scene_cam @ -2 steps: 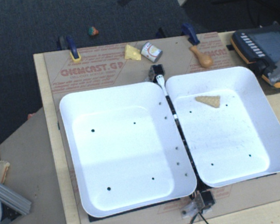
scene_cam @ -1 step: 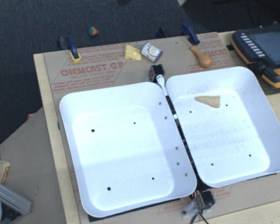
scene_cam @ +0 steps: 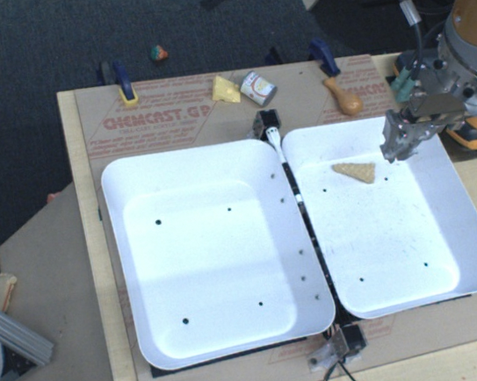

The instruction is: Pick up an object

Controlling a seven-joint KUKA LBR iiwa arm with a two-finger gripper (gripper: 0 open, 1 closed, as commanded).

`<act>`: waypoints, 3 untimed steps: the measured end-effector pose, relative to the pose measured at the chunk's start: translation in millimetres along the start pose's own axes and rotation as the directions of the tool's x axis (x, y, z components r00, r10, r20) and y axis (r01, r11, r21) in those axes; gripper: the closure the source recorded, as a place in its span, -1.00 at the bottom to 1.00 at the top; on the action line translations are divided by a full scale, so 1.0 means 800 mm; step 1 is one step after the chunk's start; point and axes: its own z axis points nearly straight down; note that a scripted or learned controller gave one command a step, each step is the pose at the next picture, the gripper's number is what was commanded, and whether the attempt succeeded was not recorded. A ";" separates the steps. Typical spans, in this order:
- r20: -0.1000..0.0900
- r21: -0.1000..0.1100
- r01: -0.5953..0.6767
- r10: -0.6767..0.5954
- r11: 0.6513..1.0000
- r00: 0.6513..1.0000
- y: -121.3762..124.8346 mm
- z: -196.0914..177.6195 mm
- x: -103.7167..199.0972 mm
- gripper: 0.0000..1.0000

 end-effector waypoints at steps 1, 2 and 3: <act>0.004 -0.026 -0.012 0.012 1.000 1.000 -0.021 -0.166 -0.005 1.00; 0.004 0.002 -0.010 0.010 1.000 1.000 -0.019 -0.069 0.040 1.00; 0.003 0.003 -0.005 0.005 1.000 1.000 -0.018 0.021 0.139 1.00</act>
